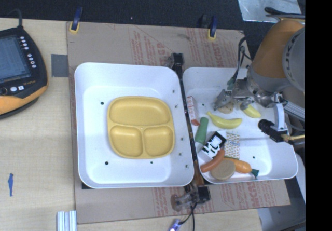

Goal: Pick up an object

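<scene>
Two shallow white bins: left bin [88,121] bears yellow three-compartment plastic tray [140,126]; right bin [275,165] bears yellow toy banana [225,120]. Claw [226,100] above banana, finger state indiscernible.

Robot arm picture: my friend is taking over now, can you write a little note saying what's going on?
Pincer: low in the right bin, near its back, above the banana. Nothing seen held.
Things: banana, green stick, black-and-white card, sausage, carrot in the right bin. Yellow divided tray in the left bin.
Done: nothing picked up.
Left: grab one object and lift it.
</scene>
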Robot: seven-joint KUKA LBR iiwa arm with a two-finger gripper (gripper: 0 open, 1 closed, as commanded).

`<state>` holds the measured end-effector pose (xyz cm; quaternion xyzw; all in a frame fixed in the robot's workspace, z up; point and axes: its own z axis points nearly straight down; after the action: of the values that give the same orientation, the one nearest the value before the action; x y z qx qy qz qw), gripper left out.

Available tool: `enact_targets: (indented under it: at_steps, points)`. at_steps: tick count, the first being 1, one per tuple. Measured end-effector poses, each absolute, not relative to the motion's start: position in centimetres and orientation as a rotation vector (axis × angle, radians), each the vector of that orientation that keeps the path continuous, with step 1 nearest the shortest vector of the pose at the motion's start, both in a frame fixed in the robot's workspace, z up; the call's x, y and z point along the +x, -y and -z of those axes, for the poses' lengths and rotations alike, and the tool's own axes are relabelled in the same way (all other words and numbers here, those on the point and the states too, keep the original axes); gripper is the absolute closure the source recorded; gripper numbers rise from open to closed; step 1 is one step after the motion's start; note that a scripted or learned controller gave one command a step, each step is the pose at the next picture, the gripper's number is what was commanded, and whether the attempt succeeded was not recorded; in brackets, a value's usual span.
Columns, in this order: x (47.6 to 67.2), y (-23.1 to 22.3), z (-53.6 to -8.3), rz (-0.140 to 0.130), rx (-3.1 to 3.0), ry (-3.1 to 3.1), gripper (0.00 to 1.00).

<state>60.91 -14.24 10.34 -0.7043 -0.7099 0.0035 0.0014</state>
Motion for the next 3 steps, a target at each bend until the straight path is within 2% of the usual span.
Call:
enact_targets:
  at_steps: [1,2,3]
  points:
    - [60.9,14.3,-11.4,-0.013,-2.211,2.229,1.0]
    - [60.9,14.3,-11.4,-0.015,-2.21,2.23,0.0]
    - [63.0,16.0,-9.2,-0.007,-2.215,2.228,0.0]
